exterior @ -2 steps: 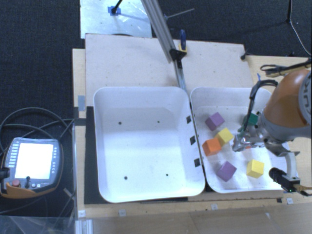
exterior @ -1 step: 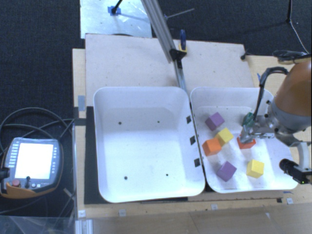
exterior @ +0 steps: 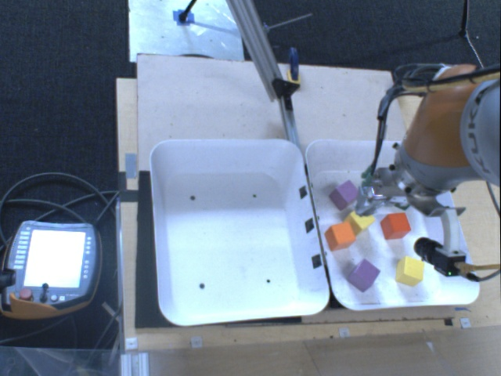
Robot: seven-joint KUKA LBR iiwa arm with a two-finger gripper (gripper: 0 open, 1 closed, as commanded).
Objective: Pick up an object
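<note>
Right white bin (exterior: 468, 292): gripper (exterior: 366, 207) over tilted yellow block (exterior: 361, 222), corner-up.

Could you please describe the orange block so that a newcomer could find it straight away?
Look in the right bin, the one holding the blocks. The orange block sits near its left wall, touching a small yellow block beside the claw. It is paler than the red block further right.

Six blocks (exterior: 364, 274) in right bin (exterior: 468, 292); left bin (exterior: 168, 210) beside.
</note>
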